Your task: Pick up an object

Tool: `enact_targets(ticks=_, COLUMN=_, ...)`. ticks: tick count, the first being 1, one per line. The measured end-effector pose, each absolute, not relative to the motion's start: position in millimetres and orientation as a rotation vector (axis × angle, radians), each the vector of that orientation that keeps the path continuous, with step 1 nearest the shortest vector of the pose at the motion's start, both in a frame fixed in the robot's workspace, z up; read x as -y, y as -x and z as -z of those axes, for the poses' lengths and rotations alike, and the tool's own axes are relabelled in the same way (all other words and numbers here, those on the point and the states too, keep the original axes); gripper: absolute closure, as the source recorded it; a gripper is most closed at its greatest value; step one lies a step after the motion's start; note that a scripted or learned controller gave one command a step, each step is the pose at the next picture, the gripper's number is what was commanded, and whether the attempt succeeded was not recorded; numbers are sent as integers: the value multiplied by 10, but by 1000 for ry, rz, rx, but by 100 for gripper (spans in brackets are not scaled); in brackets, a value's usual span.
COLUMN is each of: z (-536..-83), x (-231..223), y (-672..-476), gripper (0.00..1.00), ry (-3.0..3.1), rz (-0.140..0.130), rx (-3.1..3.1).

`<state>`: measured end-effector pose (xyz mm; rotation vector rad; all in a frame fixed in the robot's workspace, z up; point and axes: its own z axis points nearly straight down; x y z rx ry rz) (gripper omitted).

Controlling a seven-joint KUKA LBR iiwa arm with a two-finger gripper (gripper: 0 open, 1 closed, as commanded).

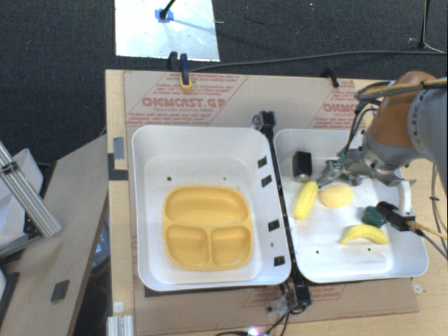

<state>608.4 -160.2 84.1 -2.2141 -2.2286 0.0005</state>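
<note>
The right bin (399, 257) holds a small black block (302, 163) at the back left, a yellow corn cob (305, 199), a pale yellow lemon-like piece (337, 197), a yellow banana (364, 235) and a small dark green item (372, 217). My gripper (341, 171) hangs low in this bin, just behind the lemon-like piece and to the right of the black block. Nothing is visibly lifted; every object rests on the bin floor. The grey arm with its orange band (390, 121) comes in from the right.
The left bin (150, 152) holds a yellow divided plate (208, 226). A black ridge with clips (273, 187) separates the two bins. Cables run across the board behind the bins.
</note>
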Motion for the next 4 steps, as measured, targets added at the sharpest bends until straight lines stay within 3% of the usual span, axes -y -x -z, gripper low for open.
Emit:
enact_targets(ticks=1, z=-964, x=1603, y=-6099, gripper=100, ry=2216, rz=4, rx=2233)
enact_targets(ticks=3, z=-2045, x=1642, y=-6183, gripper=100, ry=2220, rz=7, rx=2234)
enact_targets(ticks=4, z=-2183, x=1643, y=-6195, gripper=100, ry=2217, rz=4, rx=2232)
